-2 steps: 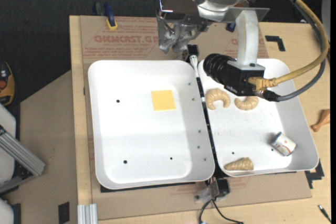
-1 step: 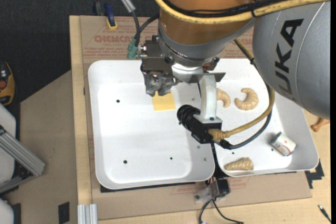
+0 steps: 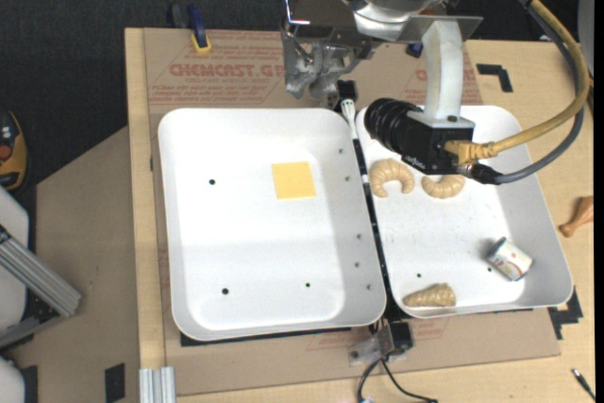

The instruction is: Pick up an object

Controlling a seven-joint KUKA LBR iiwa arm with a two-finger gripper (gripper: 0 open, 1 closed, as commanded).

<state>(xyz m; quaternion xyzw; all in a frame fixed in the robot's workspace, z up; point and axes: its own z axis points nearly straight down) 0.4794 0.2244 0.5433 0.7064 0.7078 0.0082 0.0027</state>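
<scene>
A flat yellow square (image 3: 293, 180) lies in the left bin (image 3: 189, 231), a little right of its middle. In the right bin (image 3: 543, 231) two tan croissant-shaped pieces (image 3: 390, 176) (image 3: 443, 187) sit side by side near the upper left. A third croissant piece (image 3: 429, 298) lies at the front edge, and a small white and grey object (image 3: 507, 260) rests at the right. My gripper (image 3: 316, 75) hangs over the cardboard just beyond the left bin's far right corner, apart from all of these. I see nothing in it.
A black cylinder (image 3: 411, 132) with a yellow cable juts from the arm over the right bin's upper left, just above the two croissant pieces. The bins meet along a black seam (image 3: 368, 203). A blue and yellow clamp (image 3: 197, 28) holds the cardboard's far edge.
</scene>
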